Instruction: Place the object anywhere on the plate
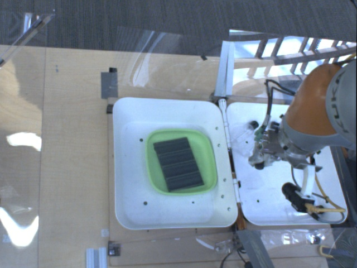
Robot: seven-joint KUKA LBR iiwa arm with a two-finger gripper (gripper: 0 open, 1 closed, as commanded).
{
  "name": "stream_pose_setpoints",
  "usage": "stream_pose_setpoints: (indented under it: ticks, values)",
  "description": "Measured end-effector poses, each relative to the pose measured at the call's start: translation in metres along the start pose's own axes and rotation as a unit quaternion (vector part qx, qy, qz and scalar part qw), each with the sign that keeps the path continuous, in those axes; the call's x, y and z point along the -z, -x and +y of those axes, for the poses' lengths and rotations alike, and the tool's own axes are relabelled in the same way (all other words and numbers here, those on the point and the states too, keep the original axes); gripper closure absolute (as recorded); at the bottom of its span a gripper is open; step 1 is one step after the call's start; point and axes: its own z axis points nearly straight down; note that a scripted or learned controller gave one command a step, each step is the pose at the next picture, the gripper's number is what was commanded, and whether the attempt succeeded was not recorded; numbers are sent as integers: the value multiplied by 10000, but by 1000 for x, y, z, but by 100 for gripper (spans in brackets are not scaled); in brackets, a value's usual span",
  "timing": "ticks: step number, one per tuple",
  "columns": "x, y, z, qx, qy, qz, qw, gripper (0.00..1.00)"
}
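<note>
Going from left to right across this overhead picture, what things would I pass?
Wooden bench → left white bin → green plate with the dark ridged block on it → right white bin → claw → orange-banded arm.

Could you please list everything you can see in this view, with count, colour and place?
Bins: two, white, side by side on the bench.
Plate: one, green, in the left bin.
Block: one, dark grey, ribbed, lying on the plate.
Bench: one, light wood, under both bins.
Arm: one, grey with an orange band, over the right bin.
Gripper: one, metallic, above the right bin's floor, apart from the plate.
</note>
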Motion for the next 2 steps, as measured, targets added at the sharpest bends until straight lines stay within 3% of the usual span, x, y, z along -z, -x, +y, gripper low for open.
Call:
stream_pose_setpoints:
  ticks: [1, 2]
  values:
    - [0, -77, 27, 1068, 10, 2, 9943, 100]
    - [0, -77, 27, 1070, 9, 2, 9943, 0]
